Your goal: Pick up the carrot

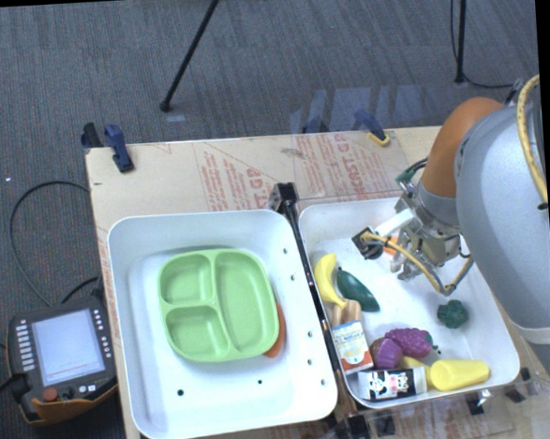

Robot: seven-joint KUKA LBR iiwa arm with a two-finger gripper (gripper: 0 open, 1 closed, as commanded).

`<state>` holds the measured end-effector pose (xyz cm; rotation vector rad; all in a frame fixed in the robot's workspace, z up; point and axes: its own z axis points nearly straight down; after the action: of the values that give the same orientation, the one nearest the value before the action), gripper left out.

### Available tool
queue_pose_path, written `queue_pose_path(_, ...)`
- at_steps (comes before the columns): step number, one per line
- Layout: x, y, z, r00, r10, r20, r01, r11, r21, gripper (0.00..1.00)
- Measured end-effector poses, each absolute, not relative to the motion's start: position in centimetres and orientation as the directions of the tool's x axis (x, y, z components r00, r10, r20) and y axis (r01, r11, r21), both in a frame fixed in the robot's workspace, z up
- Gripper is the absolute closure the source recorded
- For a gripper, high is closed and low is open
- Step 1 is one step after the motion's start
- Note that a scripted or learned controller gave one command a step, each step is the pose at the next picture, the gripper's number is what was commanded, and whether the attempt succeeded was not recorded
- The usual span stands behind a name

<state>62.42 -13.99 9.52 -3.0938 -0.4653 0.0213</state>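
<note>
A green divided plate (217, 305) lies in the left white bin (141, 383), and I place everything else against it. The carrot (280, 334) is tucked under the plate's right edge, towards its near corner. Only an orange sliver pokes out, touching the plate and resting on the bin floor.

Past the plate's right edge, across the divide, sits the second white bin (388, 217). The thing there closest to the plate is a banana (325, 276), with a dark green vegetable (358, 292) just beyond it. Nearer to me and to the right of the plate are a small juice carton (351, 345) and a bunch of purple grapes (407, 340). A black-and-white carton (390, 382) lies there on its side, and a yellow lemon-like piece (459, 373) sits farther out. A dark green broccoli floret (452, 313) lies well to the plate's right.

The gripper (426, 260) hangs over that second bin, well apart from the plate and the carrot, about level with the plate's far half. Whether it is open or closed I cannot tell from here. The counter (206, 172) beyond the plate is pale board with red print.
</note>
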Motion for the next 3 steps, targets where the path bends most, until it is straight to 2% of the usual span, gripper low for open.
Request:
queue_pose_path(1,62.41,-13.93,9.47,0.955,0.296,-0.012,0.296,-0.955,-0.015,0.0)
queue_pose_path(2,62.37,-13.93,10.39,0.954,0.299,-0.015,0.299,-0.954,-0.02,1.0)
queue_pose_path(3,62.36,-13.88,10.34,0.954,0.301,-0.017,0.3,-0.954,-0.02,0.0)
